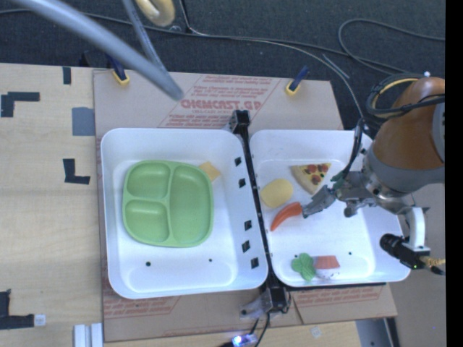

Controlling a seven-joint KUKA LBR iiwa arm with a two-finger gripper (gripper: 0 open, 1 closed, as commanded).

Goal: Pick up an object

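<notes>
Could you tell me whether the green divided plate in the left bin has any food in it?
Empty: the green divided plate shows bare green compartments; a small yellow piece lies beside its corner.

A pale wooden bench (43, 215) meets dark carpeted floor (304, 13) crossed by thin cables (311, 53).

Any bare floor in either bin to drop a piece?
Left bin: strip below the green plate. Right bin: patch between the red pepper and broccoli. Crowded around the pizza slice, yellow piece and tool.
</notes>
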